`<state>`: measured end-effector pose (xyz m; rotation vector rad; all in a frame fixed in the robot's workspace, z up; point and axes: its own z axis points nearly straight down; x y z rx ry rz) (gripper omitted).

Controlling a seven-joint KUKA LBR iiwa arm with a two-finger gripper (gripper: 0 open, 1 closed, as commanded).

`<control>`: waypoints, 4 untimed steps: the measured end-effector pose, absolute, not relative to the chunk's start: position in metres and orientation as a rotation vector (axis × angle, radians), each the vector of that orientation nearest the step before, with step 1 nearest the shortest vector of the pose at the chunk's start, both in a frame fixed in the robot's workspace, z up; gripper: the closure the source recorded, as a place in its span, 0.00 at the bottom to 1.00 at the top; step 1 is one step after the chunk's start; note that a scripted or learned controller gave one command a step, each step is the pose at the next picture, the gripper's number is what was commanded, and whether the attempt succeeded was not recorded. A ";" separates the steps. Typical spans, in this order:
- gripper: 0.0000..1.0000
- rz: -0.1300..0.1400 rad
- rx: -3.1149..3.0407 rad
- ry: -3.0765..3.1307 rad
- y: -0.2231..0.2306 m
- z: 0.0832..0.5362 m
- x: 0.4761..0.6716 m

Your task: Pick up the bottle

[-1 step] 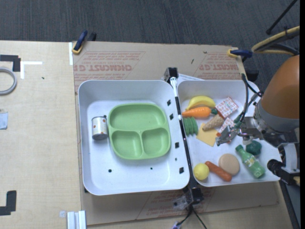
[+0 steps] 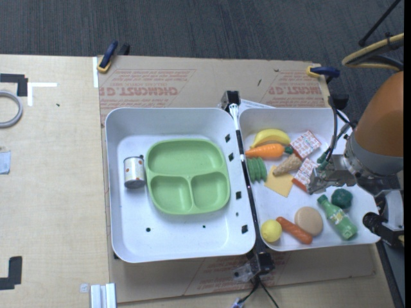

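Note:
The bottle (image 2: 338,219) is small and green with a pale label. It lies on its side near the front right corner of the right bin (image 2: 359,239), cap pointing up-left. My gripper (image 2: 317,183) hangs low over the right bin, just up-left of the bottle's cap and beside a red-and-white packet (image 2: 303,172). Nothing shows in its grasp. The arm's orange band (image 2: 385,117) and grey wrist cover the bin's right edge.
The right bin also holds a banana (image 2: 271,135), carrot (image 2: 266,151), cheese slice (image 2: 280,185), bread roll (image 2: 309,220), lemon (image 2: 271,230), sausage (image 2: 295,231) and a dark green piece (image 2: 342,197). The left bin (image 2: 122,236) holds a green divided plate (image 2: 188,175) and a small can (image 2: 133,171).

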<state>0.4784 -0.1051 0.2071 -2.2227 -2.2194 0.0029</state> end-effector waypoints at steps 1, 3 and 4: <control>1.00 0.002 -2.525 -1.869 -0.047 0.214 0.477; 1.00 0.005 -2.925 -1.148 0.103 0.224 0.477; 1.00 0.005 -3.020 -0.867 0.141 0.231 0.477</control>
